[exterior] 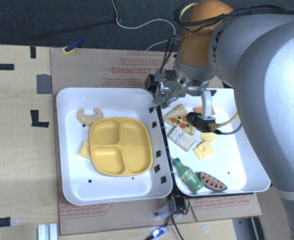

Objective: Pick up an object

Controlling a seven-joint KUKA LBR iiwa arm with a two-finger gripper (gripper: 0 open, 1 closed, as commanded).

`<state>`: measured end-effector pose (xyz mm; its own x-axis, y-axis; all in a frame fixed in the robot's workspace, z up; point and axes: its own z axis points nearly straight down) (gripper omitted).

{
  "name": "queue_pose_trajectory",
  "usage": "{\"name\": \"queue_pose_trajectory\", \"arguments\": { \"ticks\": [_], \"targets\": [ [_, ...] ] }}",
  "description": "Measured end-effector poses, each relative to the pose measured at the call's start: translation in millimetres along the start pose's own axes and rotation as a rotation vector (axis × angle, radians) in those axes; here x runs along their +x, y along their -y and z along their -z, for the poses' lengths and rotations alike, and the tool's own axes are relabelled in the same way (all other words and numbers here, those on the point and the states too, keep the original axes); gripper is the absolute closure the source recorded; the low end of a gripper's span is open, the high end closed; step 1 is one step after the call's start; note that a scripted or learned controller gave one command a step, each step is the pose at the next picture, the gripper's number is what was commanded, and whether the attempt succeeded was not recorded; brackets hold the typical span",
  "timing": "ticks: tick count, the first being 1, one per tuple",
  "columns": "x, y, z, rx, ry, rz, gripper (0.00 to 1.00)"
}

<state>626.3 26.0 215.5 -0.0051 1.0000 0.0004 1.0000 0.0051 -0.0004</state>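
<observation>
pizza slice (180, 124) is the object i judge closest to my reach. it lies flat in the right bin (247, 174), near that bin's left wall and far end, touching a pale checked cracker (183, 140). my gripper (160, 97) hangs over the seam where the two bins meet, just beside the slice's far tip. i cannot tell whether it is apart or together, and nothing shows in it.

from here i could come down on the bin wall instead of the slice, because i sit so close to the seam. a thing this flat could also slide away, or i could nip the cracker along with it.

the slice is a thin tan wedge dotted with red and dark toppings. i judge it a smooth toy, with only its edges to grip.
</observation>
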Motion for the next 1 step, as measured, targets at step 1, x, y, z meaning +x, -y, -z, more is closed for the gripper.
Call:
{"name": "queue_pose_trajectory", "arguments": {
  "ticks": [1],
  "targets": [
    [46.8,-34.0,-2.9,-0.001,-0.001,0.001,1.0]
  ]
}}
